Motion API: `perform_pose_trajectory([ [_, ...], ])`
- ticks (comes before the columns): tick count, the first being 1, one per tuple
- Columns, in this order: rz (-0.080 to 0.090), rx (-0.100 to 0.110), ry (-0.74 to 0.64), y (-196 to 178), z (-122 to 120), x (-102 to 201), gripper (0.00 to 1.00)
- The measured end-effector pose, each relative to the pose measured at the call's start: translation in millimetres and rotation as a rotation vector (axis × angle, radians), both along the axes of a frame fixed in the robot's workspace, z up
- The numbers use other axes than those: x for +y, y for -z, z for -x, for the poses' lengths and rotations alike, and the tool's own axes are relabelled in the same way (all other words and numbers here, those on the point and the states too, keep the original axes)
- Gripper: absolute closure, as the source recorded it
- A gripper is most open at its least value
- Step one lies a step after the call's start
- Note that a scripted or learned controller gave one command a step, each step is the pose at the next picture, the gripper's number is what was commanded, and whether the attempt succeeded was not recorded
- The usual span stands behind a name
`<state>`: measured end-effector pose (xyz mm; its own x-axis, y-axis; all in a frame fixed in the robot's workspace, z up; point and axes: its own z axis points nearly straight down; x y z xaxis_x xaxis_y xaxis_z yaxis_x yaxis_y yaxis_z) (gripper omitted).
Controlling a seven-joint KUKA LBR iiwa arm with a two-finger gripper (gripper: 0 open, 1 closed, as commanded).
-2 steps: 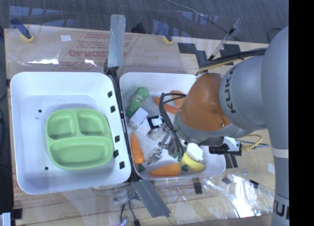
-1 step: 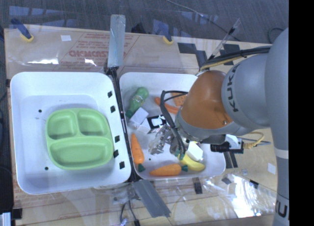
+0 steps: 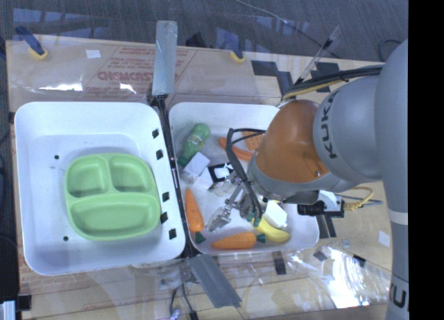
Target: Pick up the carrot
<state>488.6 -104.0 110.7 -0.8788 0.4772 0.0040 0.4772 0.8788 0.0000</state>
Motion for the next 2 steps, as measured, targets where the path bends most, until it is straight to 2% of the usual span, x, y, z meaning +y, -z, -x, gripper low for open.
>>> perform_pose_trajectory([
  [1,0.004,-0.004,0.334,18.4,11.6,5.3,0.0],
  [2,0.002,-0.004,0.326,8.5,10.5,6.8,1.0],
])
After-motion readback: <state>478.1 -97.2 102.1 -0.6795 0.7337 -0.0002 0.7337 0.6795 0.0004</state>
